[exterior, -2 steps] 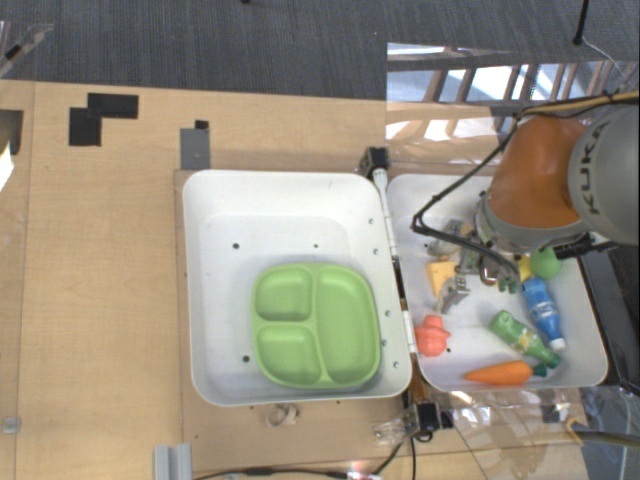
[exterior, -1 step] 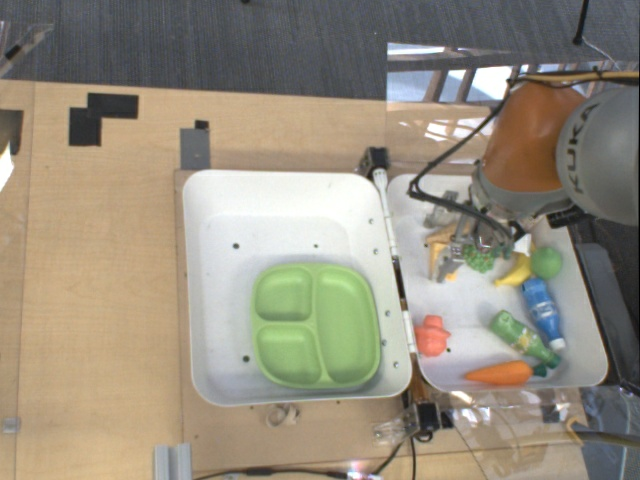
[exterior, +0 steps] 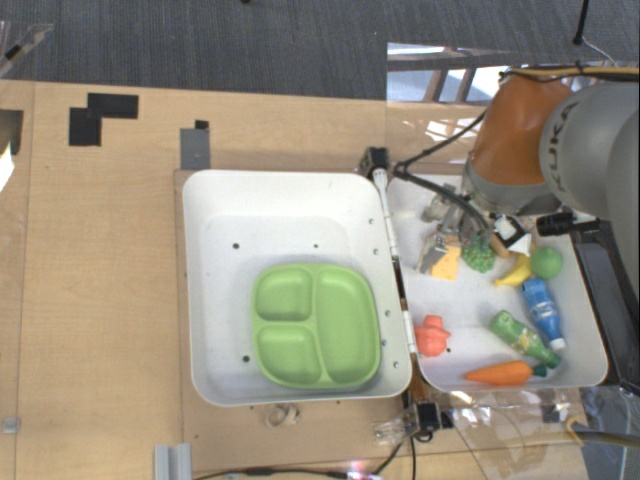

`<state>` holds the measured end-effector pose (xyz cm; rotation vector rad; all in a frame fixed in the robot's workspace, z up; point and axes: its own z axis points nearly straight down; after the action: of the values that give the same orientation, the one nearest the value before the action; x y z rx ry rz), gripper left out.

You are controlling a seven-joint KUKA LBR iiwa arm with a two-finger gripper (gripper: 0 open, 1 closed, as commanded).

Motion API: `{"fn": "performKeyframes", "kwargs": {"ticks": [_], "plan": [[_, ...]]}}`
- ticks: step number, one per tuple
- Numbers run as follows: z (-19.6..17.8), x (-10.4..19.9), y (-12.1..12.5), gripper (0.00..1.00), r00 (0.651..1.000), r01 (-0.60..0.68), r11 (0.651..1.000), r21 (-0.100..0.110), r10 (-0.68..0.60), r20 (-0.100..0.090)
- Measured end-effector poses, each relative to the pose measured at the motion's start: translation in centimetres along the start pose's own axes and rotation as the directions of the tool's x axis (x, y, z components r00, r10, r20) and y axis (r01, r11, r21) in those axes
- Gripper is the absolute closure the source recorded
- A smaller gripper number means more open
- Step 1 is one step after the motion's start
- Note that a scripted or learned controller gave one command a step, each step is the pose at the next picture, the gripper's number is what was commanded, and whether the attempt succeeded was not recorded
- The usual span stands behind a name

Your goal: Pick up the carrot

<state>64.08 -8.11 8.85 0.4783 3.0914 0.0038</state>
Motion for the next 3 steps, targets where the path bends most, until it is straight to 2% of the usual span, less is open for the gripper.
{"fn": "performKeyframes", "kwargs": {"ticks": [1, 2, 3], "plan": [[-0.1, -1.5, -4.7, 0.00, 0.981, 0.195, 0.981, 0.002, -0.195, 0.000], [0.0, -1.0, -2.3, 0.00, 1.000, 0.024, 1.000, 0.000, -0.024, -0.001], [0.0, -0.9, 0.4, 0.00, 1.000, -0.001, 1.000, -0.001, 0.001, -0.002]]}}
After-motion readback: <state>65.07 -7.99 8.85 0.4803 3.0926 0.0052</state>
